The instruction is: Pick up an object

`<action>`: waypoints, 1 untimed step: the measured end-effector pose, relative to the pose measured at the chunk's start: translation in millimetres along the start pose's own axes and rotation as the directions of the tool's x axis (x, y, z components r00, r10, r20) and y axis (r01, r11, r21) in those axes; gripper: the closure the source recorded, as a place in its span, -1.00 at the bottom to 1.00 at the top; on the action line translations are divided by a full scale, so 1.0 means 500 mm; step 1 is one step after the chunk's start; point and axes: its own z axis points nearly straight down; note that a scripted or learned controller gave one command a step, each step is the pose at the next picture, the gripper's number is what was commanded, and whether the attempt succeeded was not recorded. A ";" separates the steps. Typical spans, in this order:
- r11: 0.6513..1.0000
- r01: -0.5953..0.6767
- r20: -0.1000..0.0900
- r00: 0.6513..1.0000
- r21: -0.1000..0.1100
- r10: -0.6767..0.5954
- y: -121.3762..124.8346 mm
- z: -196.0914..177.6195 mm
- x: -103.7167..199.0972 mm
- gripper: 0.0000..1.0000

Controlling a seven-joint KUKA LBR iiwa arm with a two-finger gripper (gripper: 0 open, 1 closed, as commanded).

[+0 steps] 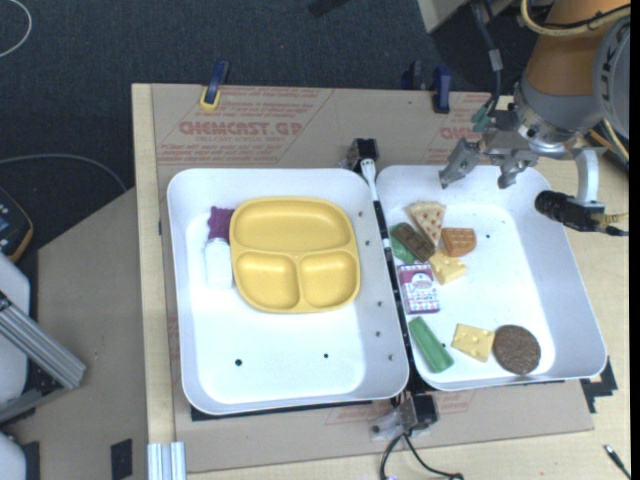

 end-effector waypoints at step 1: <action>1.000 0.002 0.002 1.000 -0.014 -0.002 0.005 -0.017 0.000 -1.00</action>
